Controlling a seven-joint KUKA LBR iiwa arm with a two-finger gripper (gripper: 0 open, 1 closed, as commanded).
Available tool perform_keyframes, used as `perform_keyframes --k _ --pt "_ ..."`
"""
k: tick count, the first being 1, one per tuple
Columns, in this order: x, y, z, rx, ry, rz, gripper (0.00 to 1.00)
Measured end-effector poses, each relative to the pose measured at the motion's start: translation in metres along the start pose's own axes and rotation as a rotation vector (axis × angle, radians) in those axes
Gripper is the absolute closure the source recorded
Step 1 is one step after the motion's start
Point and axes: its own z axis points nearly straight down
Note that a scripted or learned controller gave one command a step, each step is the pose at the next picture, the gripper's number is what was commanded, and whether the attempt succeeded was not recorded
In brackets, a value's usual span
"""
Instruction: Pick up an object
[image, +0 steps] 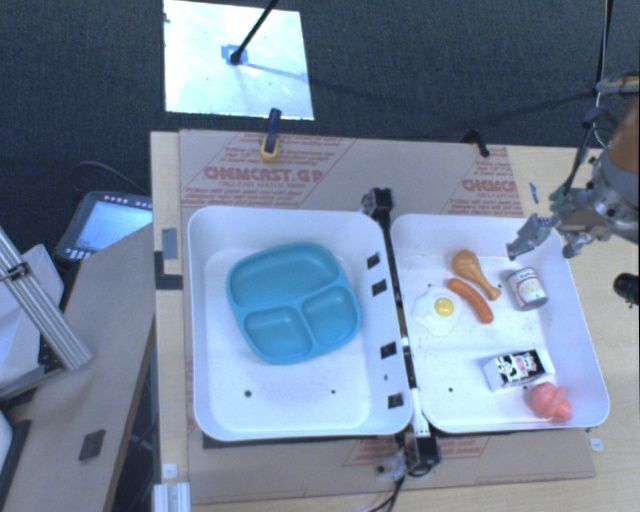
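Nearest the viewer, in the right bin (590, 345), lie a soft pink toy (550, 400) and a small black-and-white carton (518, 368). Farther back sit a glossy fried egg toy (440, 311), an orange sausage (470, 300) angled diagonally, a tan drumstick (471, 269) and a small metal can (526, 288). The tool (546, 238) hovers just beyond the can, which lies slightly toward the viewer; whether it is parted or closed cannot be told. A blue sectioned plastic tray (293, 300) rests in the left bin (215, 400).
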Motion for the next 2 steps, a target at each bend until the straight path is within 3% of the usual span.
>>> perform_keyframes --k 1,2 --pt "0.001 0.002 -0.007 -0.012 -0.003 -0.003 0.00" --pt "0.002 0.002 0.034 -0.010 -0.002 -0.002 0.00"
